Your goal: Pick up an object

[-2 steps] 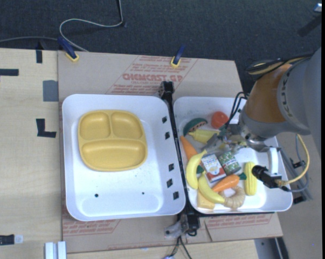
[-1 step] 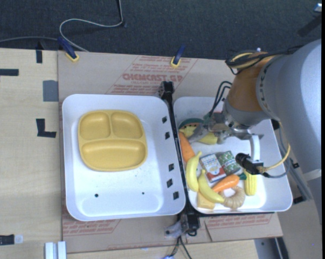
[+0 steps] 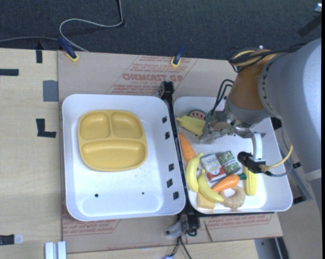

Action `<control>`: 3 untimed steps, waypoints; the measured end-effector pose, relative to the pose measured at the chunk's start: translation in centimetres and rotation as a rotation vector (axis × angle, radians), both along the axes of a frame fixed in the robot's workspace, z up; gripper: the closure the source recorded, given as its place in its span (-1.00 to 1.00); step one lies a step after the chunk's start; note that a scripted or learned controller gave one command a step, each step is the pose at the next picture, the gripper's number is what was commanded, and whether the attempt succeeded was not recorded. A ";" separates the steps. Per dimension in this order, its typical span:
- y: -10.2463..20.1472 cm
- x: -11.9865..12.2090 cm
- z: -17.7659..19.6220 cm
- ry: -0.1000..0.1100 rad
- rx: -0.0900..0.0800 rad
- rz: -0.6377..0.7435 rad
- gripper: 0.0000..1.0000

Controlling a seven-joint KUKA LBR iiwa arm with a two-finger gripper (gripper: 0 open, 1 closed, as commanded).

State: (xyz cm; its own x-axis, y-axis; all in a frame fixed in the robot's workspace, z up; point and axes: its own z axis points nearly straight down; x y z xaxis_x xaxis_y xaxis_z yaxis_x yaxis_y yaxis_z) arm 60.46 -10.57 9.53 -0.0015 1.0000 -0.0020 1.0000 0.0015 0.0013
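Toy food crowds the right bin (image 3: 281, 196) in front of you, while the left bin (image 3: 84, 198) carries a yellow divided plate (image 3: 112, 140) lying flat, its three compartments bare. Look into the right bin: an orange carrot (image 3: 187, 147) lies along the wall nearest the divider, a yellow banana (image 3: 200, 182) curves below it, two small printed cartons (image 3: 220, 164) sit side by side in the middle, and a second small carrot (image 3: 227, 183) lies just beneath them. A beige ring-shaped piece (image 3: 236, 199) rests near the front wall, and a yellow corn cob (image 3: 250, 181) stands close to the right side. At the back of the bin you see a yellow piece (image 3: 191, 124) just beside a watermelon slice (image 3: 197, 114). The gripper (image 3: 211, 134) hangs low over the back of this bin, its tip just beside the yellow piece. You cannot tell from this angle whether the claw is released or clenched, and nothing is visibly held. The grey arm (image 3: 291, 90) with its orange band reaches in from the right.
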 end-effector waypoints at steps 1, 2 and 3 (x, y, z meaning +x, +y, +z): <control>0.0 0.0 0.0 0.000 0.000 0.000 -1.00; 0.9 2.0 -1.0 0.002 -0.003 -0.003 -1.00; 0.9 2.0 0.0 0.002 -0.004 -0.001 1.00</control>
